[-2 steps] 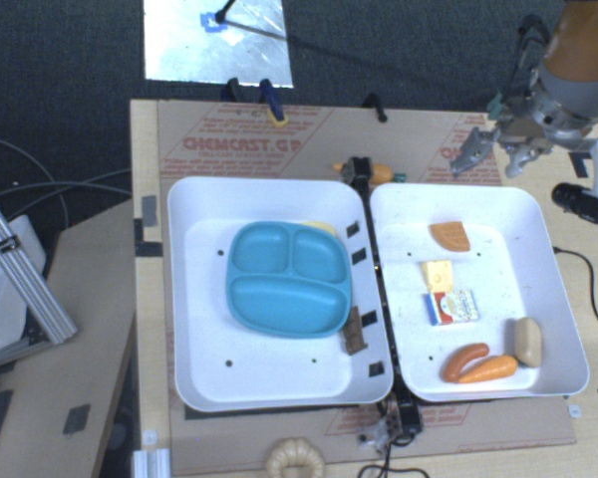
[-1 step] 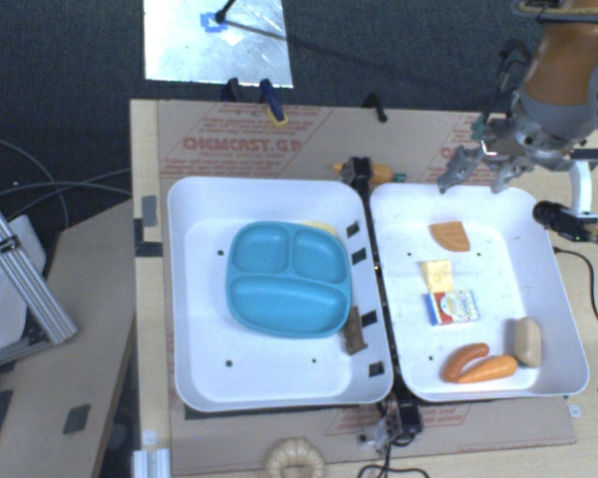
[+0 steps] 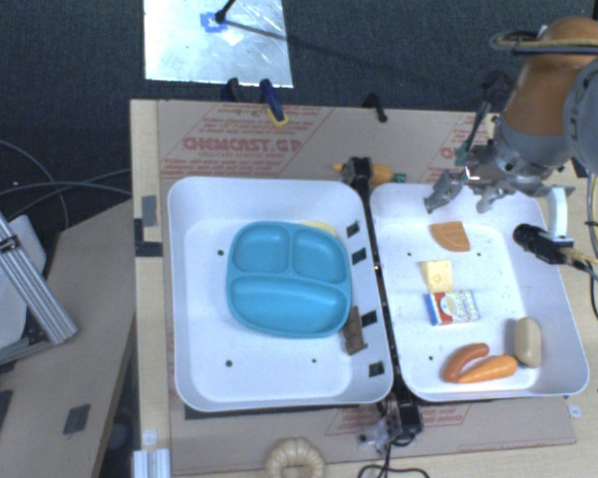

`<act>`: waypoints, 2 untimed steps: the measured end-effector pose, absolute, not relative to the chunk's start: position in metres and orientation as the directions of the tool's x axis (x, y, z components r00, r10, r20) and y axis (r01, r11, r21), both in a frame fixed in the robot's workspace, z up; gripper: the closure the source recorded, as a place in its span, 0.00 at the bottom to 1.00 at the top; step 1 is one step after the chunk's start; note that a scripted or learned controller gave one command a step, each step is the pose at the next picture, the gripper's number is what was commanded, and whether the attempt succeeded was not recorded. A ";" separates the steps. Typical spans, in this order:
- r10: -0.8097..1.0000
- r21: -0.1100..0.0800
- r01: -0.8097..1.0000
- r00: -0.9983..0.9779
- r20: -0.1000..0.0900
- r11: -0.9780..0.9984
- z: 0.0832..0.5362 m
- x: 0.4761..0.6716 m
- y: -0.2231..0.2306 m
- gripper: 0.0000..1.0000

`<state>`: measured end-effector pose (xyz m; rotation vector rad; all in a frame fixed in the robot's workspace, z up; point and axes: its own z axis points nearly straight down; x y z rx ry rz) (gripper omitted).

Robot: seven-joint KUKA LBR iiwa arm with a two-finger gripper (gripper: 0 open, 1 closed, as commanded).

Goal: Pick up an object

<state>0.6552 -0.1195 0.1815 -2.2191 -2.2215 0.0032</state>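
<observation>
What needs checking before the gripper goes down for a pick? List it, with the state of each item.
1. Gripper open: ok, fingers spread with nothing between them.
2. Gripper over the right bin: ok, above its far edge.
3. Nearest target free: ok, the orange wedge lies alone, just in front of the gripper.
4. Carrot and sausage separated: not ok, they touch.
5. Height above the wedge: cannot tell.
</observation>
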 end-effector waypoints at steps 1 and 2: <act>1.000 -0.001 1.000 -0.001 -0.001 0.001 0.136 0.652 -0.127 0.00; 1.000 0.008 1.000 -0.001 -0.006 0.001 0.090 0.655 -0.128 0.00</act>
